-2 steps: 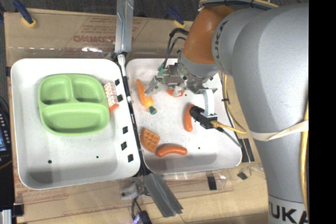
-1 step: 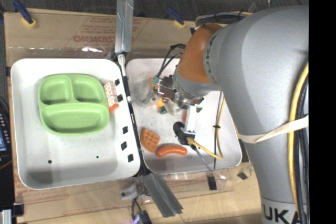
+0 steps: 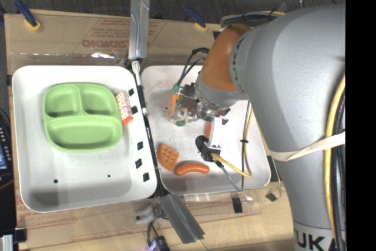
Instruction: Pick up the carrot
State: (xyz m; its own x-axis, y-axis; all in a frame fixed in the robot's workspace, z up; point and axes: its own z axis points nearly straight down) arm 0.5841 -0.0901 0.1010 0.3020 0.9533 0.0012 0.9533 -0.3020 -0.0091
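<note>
In the right bin (image 3: 254, 168) the gripper (image 3: 181, 117) is lowered over the upper left part of the floor, under the arm's orange-banded wrist (image 3: 220, 64). A narrow orange piece that looks like the carrot (image 3: 174, 101) shows at the gripper's left edge, touching or very close to it. Something pale green (image 3: 183, 122) sits right at the gripper's tip. The arm hides the rest of the carrot, so whether it is gripped is unclear.
A waffle piece (image 3: 167, 157) and a sausage (image 3: 191, 168) lie near the right bin's front left corner. The left bin (image 3: 76, 185) holds a green divided plate (image 3: 82, 116), with a small striped block (image 3: 123, 104) and an orange bit (image 3: 127, 120) at its right side.
</note>
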